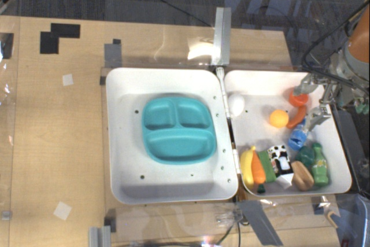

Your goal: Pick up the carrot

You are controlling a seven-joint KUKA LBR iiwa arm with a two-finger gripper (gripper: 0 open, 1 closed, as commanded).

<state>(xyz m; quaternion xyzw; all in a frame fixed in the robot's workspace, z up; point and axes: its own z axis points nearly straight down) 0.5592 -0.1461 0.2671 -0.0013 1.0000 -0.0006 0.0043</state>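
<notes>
Here the carrot (258,167) is seen lying at the right bin's (248,87) front left corner, beside a banana (247,165). It is judged light, stiff and smooth, best taken across its middle. The hand (315,104) is spread and empty, well apart; the green top is hard to make out.

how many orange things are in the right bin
4: an orange ball mid-bin, an orange cup and an orange piece by the gripper, and the carrot at the front left. More may hide in the front pile.
</notes>
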